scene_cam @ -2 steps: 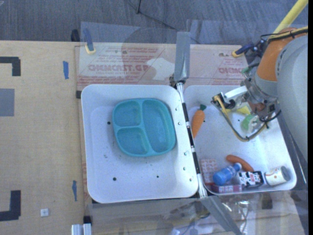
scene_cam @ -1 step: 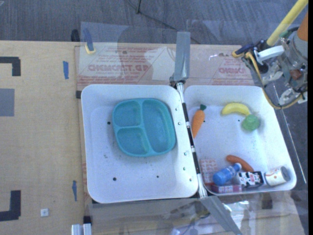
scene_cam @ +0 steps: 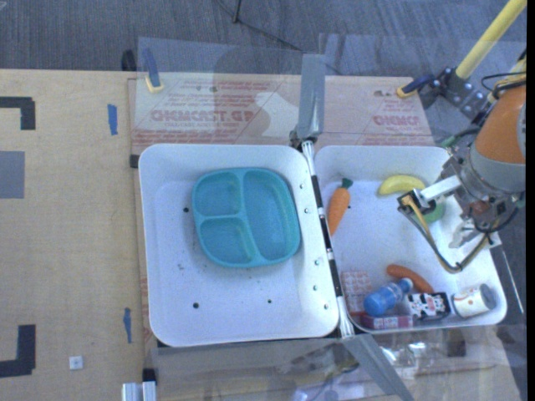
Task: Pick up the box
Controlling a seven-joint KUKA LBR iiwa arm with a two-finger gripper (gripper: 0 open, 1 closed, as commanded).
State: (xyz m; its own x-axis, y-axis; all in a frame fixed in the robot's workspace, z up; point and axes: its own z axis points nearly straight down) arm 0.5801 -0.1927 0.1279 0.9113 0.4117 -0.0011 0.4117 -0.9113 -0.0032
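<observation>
Spanning wooden bench (scene_cam: 58, 249) | two white bins (scene_cam: 167, 307) | grey carpet (scene_cam: 84, 15) behind

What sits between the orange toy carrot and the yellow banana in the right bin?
Nothing: in the camera view, bare white bin floor separates the orange toy carrot from the yellow banana.

We see a teal three-compartment plastic plate (scene_cam: 247, 217) in the left white bin (scene_cam: 159, 307); an orange carrot (scene_cam: 337, 208) lies in the right bin (scene_cam: 368, 241).
</observation>
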